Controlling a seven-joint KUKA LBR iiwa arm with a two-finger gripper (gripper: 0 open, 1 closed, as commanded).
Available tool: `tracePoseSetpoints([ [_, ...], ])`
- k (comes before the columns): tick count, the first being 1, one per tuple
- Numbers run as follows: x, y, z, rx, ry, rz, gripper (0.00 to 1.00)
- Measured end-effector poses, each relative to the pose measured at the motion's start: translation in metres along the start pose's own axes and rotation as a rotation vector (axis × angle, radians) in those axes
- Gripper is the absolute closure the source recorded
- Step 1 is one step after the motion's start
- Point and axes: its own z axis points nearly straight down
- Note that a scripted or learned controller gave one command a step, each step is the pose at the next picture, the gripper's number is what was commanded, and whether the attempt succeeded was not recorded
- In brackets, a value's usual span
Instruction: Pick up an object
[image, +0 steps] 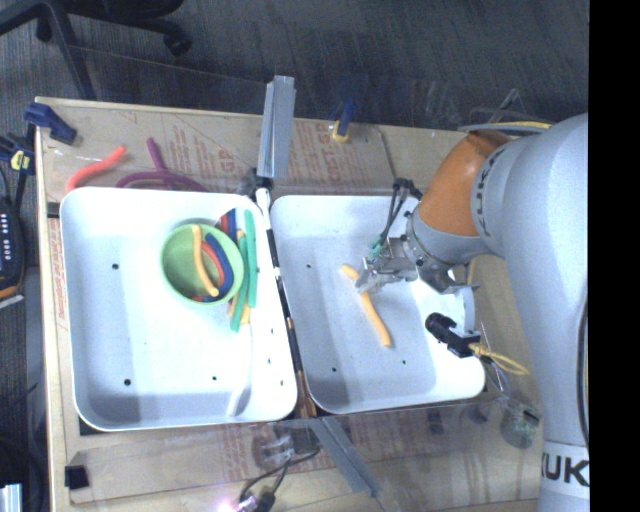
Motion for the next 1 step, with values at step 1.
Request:
tracePoseSetpoints([
  [1,0.0202,0.0071,-0.0792,-0.002,-0.005,-0.274,1.00],
])
